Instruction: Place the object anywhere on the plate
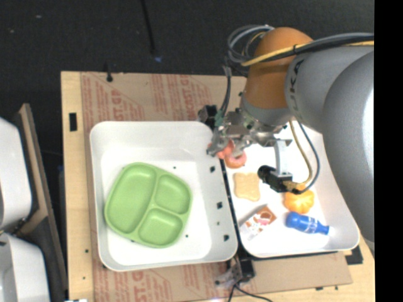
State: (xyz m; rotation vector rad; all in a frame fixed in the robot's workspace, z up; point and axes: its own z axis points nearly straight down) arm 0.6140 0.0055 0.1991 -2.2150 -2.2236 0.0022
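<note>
A green plate with three compartments lies in the left bin, with nothing on it. My gripper hangs low over the near-left corner of the right bin, right above a pink donut. The donut sits at the fingertips; I cannot tell whether it is between them or just below. A slice of toast lies just below the donut.
The right bin also holds an orange fruit-like toy, a blue bottle and a small red-and-white packet. The ridge between the two bins runs just left of the gripper. The arm's bulk covers the right bin's far side.
</note>
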